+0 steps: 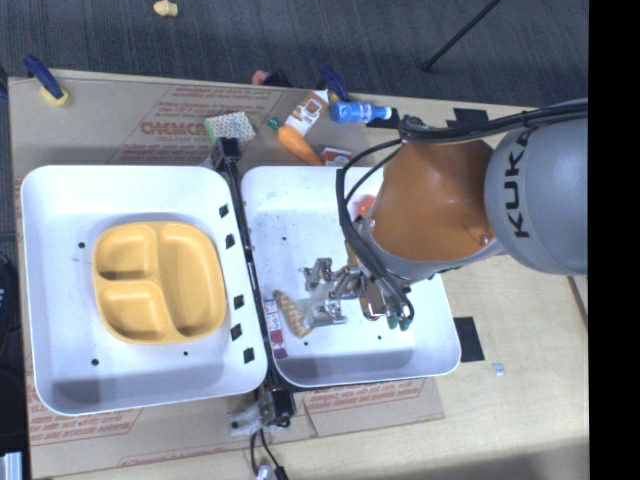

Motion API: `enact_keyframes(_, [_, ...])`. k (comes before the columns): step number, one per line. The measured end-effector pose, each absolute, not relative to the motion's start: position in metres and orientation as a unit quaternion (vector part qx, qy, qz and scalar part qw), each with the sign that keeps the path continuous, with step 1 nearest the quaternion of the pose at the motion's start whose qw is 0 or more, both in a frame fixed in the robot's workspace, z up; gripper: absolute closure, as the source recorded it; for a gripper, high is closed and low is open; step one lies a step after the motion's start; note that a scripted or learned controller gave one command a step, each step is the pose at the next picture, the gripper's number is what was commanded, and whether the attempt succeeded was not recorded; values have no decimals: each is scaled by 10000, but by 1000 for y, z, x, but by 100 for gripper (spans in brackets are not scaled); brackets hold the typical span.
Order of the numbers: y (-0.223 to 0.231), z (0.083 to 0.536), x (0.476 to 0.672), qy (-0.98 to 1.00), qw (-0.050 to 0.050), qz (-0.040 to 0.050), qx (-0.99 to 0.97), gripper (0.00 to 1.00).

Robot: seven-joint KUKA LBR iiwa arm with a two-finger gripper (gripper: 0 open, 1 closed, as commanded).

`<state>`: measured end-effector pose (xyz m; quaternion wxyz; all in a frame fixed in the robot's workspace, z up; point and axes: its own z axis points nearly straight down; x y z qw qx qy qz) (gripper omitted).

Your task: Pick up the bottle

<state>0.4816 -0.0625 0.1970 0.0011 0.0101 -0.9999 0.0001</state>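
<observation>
A: How are the fingers (320, 272) of the gripper (325, 293) seen to stand?

B: They are seen spread apart, low over the floor of the right bin (425, 353), and bare white floor is shown between them. Nothing is pinched.

A: Where is the bottle (357, 113) placed with respect to the fingers?

B: It is laid on its side well apart from them, outside the bin's far rim, on the cardboard sheet (150, 108). Its blue body is seen just above the orange band of the arm (440, 208).

A: What is found closer to the fingers?

B: A small tan ridged piece (291, 314) is laid just beside the nearer finger, on the side away from the arm. Whether it is touched cannot be told.

A: And farther off?

B: A white and orange pack (306, 114) and an orange carrot-shaped item (298, 146) are laid beside the bottle. A yellow divided plate (158, 280) is held in the left bin (50, 368), well apart from the fingers.
</observation>
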Motion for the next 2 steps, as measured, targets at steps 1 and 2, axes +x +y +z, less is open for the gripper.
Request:
enact_keyframes(1, [-125, 205, 480, -9991, 0, 5, -430, 100])
enact_keyframes(2, [-181, 225, 477, -9698, -3, 5, -2440, 100])
